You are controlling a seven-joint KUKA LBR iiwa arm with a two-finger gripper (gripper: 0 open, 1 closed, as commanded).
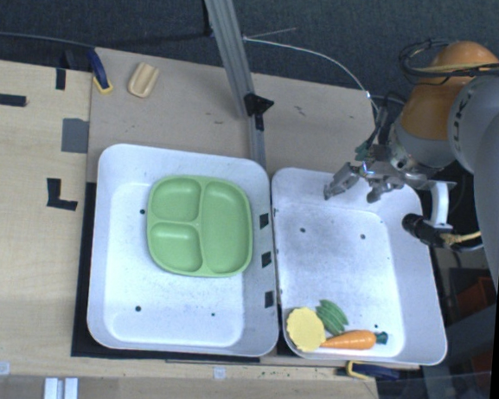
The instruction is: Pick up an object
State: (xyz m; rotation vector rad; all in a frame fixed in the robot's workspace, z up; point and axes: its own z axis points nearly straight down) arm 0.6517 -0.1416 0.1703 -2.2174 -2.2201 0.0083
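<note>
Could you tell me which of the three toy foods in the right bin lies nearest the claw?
The green vegetable: it sits farthest up the bin toward the claw, above the yellow piece and the carrot.

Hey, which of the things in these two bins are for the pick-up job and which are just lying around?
For the job: carrot, yellow round piece, green leafy piece, all in the right bin; gripper open above its far edge.

Lying about: green divided plate, left bin, tan block on the bench.

Right bin, mostly wide open

Only clutter is the yellow piece (305, 329), green veg (333, 315) and carrot (352, 339) bunched in my near corner.
</note>
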